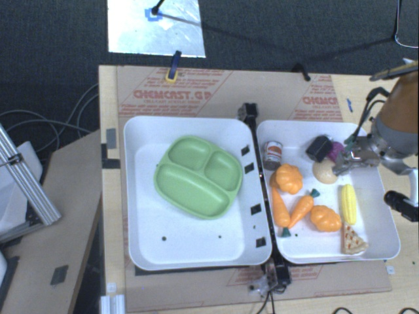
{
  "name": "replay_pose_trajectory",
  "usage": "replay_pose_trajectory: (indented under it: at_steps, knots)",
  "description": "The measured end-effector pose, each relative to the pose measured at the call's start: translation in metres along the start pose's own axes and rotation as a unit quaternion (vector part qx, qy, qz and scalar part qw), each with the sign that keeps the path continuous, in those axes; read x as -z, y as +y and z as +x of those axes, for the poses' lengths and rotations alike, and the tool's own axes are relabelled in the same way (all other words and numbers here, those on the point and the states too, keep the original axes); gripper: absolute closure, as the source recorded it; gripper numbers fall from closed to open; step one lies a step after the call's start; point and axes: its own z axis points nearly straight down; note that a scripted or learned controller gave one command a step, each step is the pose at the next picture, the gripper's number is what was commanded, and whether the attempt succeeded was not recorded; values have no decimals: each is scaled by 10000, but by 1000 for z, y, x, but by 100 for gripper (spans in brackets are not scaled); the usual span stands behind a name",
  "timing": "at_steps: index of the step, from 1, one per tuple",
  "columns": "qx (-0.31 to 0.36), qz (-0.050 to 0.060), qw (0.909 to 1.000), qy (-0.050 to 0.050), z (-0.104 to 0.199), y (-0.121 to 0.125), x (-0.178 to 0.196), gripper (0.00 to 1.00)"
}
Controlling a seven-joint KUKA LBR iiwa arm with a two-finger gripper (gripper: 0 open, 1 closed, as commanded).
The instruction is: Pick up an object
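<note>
Left bin [141, 195] holds a green divided plate [198, 176]; right bin [386, 241] holds toy food [325, 218]. Gripper [347, 162] near its far edge, grip unclear.

On my feed, the rounded grey arm [400, 141] wears a broad orange band [400, 110] above its wrist. I see thin black cables [368, 106] looping beside it. The metal two-finger gripper [346, 162] is silvery.

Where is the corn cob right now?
The corn cob lies in the right bin, near its right side, just above the pizza slice and right of the orange pepper.
</note>
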Motion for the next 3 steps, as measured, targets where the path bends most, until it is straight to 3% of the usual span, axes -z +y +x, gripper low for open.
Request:
replay_pose_trajectory:
  at_steps: [1, 3]
  knots:
    - [3, -4, 10000, -1, 0, 2, 43, 100]
    - [32, -3, 10000, 10, 83, 71, 31, 100]
